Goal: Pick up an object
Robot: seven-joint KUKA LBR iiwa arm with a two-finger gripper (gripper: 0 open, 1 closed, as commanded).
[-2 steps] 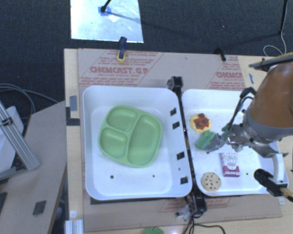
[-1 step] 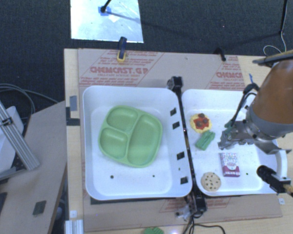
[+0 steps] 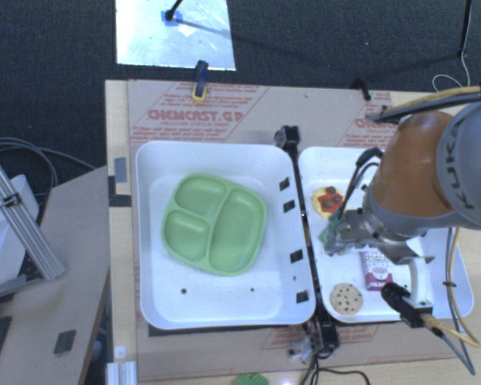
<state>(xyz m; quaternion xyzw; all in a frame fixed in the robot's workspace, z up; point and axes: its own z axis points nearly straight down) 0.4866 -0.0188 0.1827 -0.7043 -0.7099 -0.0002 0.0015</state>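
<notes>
Gripper sits low in the right bin, over a green item; can't tell how it's set. Nearby: red-yellow toy, cookie, maroon packet. Green tray lies in left bin.

A green divided plate lies in the left white bin; a clamp grips the bench edge.
</notes>
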